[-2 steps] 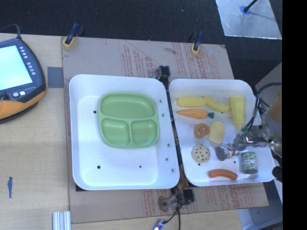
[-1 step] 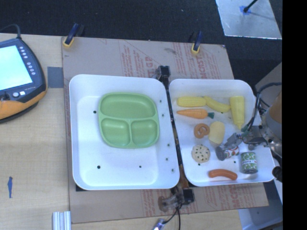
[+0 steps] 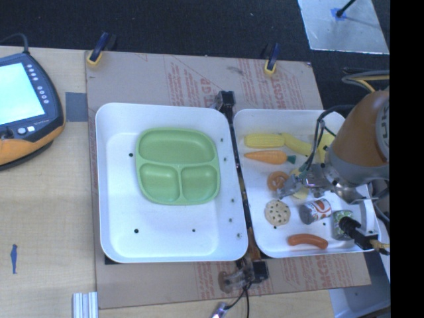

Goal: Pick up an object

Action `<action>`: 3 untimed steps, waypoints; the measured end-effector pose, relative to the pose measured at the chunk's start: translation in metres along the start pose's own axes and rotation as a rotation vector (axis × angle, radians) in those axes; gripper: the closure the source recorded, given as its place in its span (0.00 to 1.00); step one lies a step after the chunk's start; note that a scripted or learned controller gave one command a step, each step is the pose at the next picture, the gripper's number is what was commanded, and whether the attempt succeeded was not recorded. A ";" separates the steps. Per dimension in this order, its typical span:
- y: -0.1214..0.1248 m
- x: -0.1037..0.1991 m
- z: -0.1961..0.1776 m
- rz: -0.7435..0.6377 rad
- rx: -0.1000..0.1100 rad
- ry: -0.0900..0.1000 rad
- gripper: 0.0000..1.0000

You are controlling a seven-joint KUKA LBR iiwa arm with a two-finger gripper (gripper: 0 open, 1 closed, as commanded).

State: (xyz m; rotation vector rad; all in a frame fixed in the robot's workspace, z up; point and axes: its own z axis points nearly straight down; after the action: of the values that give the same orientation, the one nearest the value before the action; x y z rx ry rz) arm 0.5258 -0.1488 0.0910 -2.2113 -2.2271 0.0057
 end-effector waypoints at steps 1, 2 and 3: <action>-0.050 0.002 0.000 0.001 0.000 0.001 0.00; 0.010 0.047 -0.001 -0.001 -0.001 0.001 0.00; 0.046 0.038 -0.001 0.005 -0.002 0.002 0.00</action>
State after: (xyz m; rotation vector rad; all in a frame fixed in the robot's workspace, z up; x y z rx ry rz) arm 0.5716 -0.1102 0.0918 -2.2169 -2.2220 0.0015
